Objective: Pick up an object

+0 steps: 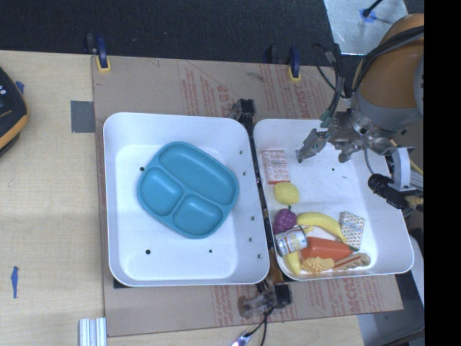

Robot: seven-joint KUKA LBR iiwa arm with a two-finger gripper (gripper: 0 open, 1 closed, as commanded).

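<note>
Here the grey arm's hand [325, 148] hovers spread wide, holding nothing, over the right white bin's [385, 265] far edge. Step: approach. Next, I judge, descend onto the small yellow lemon [286, 192] near the left wall.

The table [50, 193] is carrying a clamped cardboard sheet [180, 85], with two white bins, the left bin [115, 193] and the right bin [392, 251], sitting side by side.
</note>
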